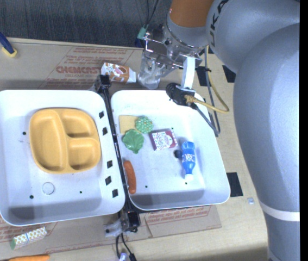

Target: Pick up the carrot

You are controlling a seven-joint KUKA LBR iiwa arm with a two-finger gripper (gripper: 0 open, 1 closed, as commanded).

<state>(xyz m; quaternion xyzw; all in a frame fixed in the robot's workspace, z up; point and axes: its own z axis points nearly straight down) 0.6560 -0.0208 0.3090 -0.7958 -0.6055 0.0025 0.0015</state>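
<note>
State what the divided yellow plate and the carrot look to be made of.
Yellow plate: likely moulded plastic, matte, one even colour with soft rounded dividers. Carrot: probably a plastic toy, smooth, with uniform orange skin; too small to be sure.

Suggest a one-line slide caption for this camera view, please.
KUKA gripper hovers above the right bin's far rim; the carrot lies untouched by its left wall.

tool (149, 76): blurred, translucent | arm (262, 91): cropped top, right

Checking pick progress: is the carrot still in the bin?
In. The carrot lies flat along the right bin's left wall; the gripper is beyond the far rim.
</note>
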